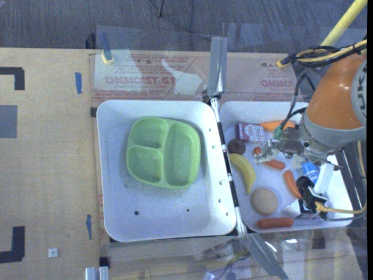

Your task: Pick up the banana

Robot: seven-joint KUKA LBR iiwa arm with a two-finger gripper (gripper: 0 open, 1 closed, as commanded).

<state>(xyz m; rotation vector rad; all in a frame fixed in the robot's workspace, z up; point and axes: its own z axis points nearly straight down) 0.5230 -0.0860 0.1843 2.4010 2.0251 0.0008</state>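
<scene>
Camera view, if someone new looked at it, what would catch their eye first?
Probably the green divided plate, alone in the left bin. Next, the arm's orange band looming over the right bin, where the banana lies near the left wall among small food items, with the gripper above and to its right.

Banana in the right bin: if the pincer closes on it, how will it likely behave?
The banana looks smooth and glossy, so it may slip. Its curved shape could make it pivot or rock if nudged off-centre. It lies close to the round tan ball, which might roll when bumped.
</scene>
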